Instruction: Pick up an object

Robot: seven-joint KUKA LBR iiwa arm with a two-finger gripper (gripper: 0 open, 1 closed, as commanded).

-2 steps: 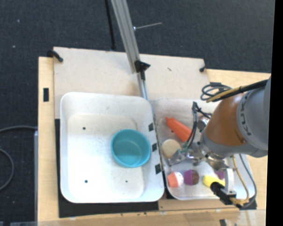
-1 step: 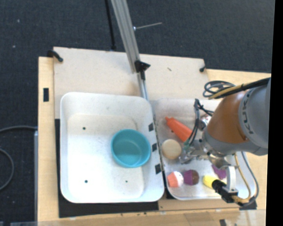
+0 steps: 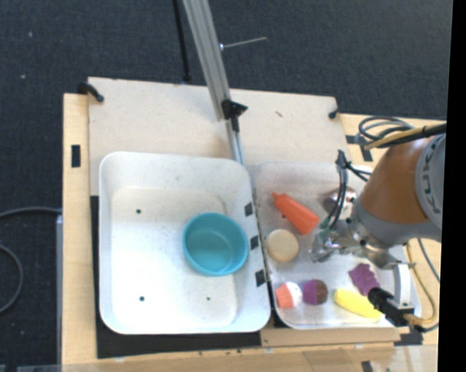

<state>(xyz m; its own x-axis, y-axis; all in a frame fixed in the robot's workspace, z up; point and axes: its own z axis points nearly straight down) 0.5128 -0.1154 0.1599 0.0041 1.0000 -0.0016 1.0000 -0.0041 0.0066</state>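
Hovering hand (image 3: 320,251) over right bin (image 3: 295,180), grip state unclear, beside tan ball (image 3: 283,245), orange carrot (image 3: 296,212).

A robotics lab is showing here: a grey and orange industrial arm (image 3: 398,198) is reaching over a plywood surface (image 3: 159,116) bearing two white bins (image 3: 116,215), an aluminium camera mast (image 3: 209,57) is rising behind, and loose cables (image 3: 7,241) are trailing over dark carpet (image 3: 70,35).

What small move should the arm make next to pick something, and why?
Probably shift the pincer slightly left and lower it onto the beige round object, which lies right beside it in the right bin, apart from the orange carrot.
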